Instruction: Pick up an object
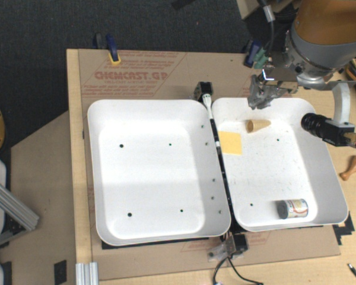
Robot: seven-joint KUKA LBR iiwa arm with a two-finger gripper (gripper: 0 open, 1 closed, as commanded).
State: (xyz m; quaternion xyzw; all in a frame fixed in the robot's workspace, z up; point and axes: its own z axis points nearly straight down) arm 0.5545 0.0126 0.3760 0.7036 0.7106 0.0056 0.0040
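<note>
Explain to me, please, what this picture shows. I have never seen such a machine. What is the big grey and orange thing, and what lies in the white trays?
One fixed camera looks down at a slant on a bench. The grey and orange thing is a robot arm reaching in from the right. Its gripper hangs above the far end of the right bin, and nothing is seen between its fingers. That bin holds a small tan cone, a flat yellow square and a small can lying on its side. The left bin sits beside it.
</note>
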